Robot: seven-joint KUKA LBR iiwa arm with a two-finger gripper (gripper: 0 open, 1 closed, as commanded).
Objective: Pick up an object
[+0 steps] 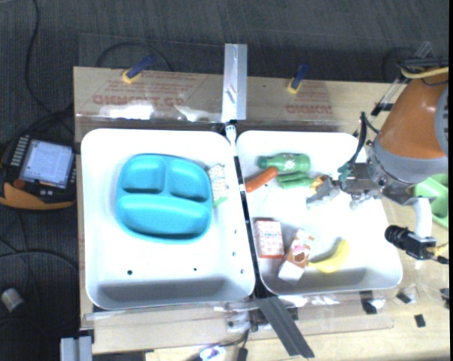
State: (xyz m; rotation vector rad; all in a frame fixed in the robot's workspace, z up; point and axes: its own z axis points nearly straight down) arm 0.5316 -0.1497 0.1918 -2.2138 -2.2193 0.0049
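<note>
Across the left bin (98, 277) lies one blue divided plate (165, 195). Right bin (392, 273): one green bottle (285, 162), banana (329, 256), red box (269, 238), small carton (296, 253), carrot (261, 177). Likely target: the bottle, light, slick, best pinched mid-body. Whether the gripper (326, 189) is spread, I cannot tell.

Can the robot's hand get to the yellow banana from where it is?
Probably yes. The hand hovers over the right bin, and the banana lies uncovered near the bin's front, apart from the small carton beside it.
</note>
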